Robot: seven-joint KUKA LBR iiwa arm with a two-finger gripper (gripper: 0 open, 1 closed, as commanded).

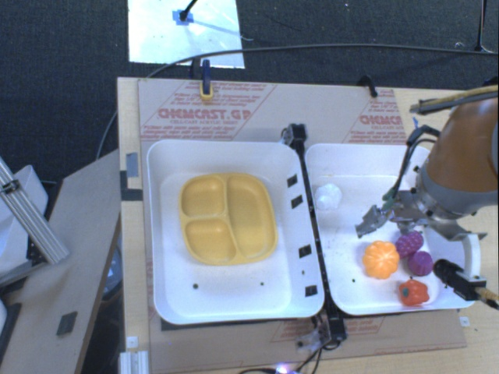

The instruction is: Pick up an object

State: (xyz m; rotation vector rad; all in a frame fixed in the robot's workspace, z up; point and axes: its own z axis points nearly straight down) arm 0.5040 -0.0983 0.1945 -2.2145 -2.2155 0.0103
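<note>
In the right bin (351, 302) an orange fruit (380, 259) lies next to a bunch of purple grapes (413, 252), with a small red fruit (414, 292) in front of them. A pale, see-through thing (326, 195) rests near the bin's left wall. My gripper (373, 221) hangs low over the right bin, just above and left of the orange fruit and left of the grapes. Nothing shows in its grasp. The arm's orange band covers the bin's far right part.
The left bin (171, 302) holds a yellow plate (228, 216) with three compartments. A ridge with black clips (302, 209) divides the two bins. The bins stand on a bench board with red lettering (204, 115).
</note>
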